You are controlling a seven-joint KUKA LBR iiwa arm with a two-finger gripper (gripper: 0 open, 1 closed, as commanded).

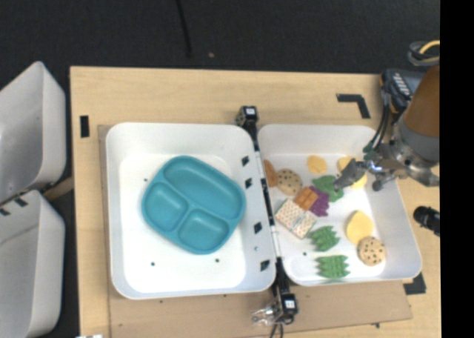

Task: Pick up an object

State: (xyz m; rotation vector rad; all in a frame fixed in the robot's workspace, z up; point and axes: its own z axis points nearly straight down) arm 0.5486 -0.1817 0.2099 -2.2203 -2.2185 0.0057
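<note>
My gripper hangs over the upper right part of the right bin, its two fingers spread apart and open. A small yellow piece shows in the gap between them, lying below. Just left of the gripper are a green leafy piece and another yellow piece. Further left lie a cookie, an orange cracker, a purple piece and a pale checkered block.
The front of the right bin holds two green pieces, a yellow slice and a chocolate chip cookie. A blue divided plate lies in the left bin. The bins' shared wall runs between them.
</note>
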